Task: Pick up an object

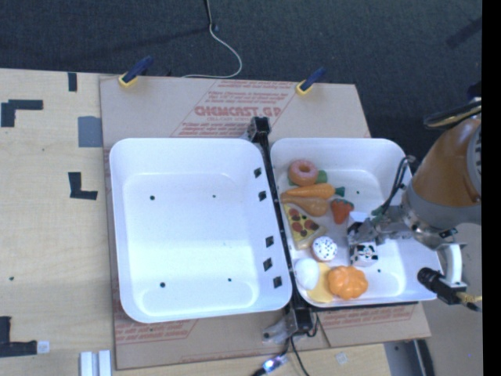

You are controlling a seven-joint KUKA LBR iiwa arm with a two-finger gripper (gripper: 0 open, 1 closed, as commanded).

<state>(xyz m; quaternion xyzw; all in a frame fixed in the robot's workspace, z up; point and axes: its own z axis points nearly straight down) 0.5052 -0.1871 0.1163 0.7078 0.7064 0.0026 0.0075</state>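
The gripper (365, 241) hangs low inside the right bin (389, 153), toward its right wall, with the grey arm (446, 186) reaching in from that side. Whether the pincer is wide or narrow cannot be told — the wrist hardware hides the tips, and nothing shows between them.

The toy food lies crowded along the bin's left wall: a pink doughnut (301, 170) near the far left corner, a carrot (308, 193) just below it, a pizza slice (300, 224) at mid-wall, a white egg (306, 272) and an orange fruit (347, 282) against the near edge. A small black-and-white piece (362, 252) sits right under the gripper, apart from the pile.

That lone piece looks the sensible target. To take it well, the tool should likely centre over it and descend straight — keeping off the orange fruit close by — then close only once the tips straddle it. The left bin (125, 210) plays no part.
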